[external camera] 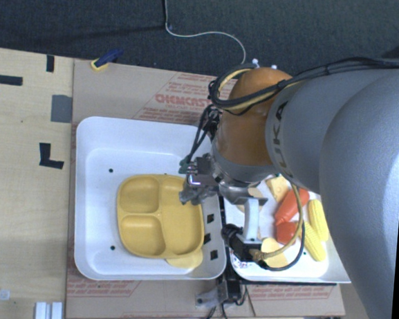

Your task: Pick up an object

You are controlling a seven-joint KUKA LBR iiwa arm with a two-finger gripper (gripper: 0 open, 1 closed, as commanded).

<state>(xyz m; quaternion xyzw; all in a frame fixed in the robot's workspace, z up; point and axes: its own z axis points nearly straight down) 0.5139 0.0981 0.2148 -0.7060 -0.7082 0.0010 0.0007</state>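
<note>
The left white bin [90, 180], smooth and shallow, sits on cardboard [122, 93] on the counter and holds a glossy yellow plastic tray [156, 217] with three rounded compartments; a second yellow piece [185, 261] peeks from under its lower edge. The gripper [194, 187] hangs at the tray's right rim, near the wall between the bins; whether it is open or closed, or touching the tray, cannot be told. The right bin [304, 274] holds a red-orange piece [288, 212], a pale slice [273, 246] and a ridged yellow piece [317, 231].
</note>
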